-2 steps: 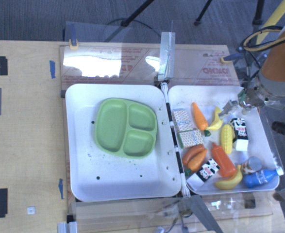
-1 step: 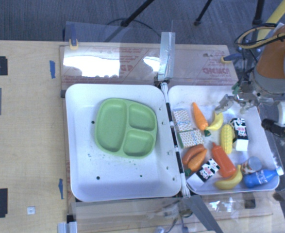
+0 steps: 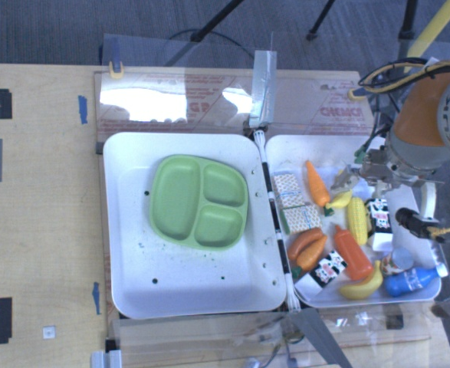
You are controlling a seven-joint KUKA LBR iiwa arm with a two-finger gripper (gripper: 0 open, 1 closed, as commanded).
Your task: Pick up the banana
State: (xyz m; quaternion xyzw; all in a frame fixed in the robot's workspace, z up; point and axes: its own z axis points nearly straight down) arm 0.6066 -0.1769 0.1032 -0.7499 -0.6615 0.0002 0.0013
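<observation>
Pale wood tabletop (image 3: 41, 205) carries two white bins; the left holds a green divided plate (image 3: 198, 202). The banana (image 3: 365, 284) lies at the right bin's (image 3: 316, 297) near edge, curved, smooth plastic, touching a red piece (image 3: 352, 254) and a blue bottle (image 3: 411, 280). My claw (image 3: 382, 167) hangs over the far side; I cannot tell its state. I'd descend across the banana's narrow width, clear of neighbours.

Grey arm (image 3: 428, 121) entering from right, orange band above wrist; wrist angled down and leftward; gripper (image 3: 362, 176) low at upper right; finger spread unclear
</observation>
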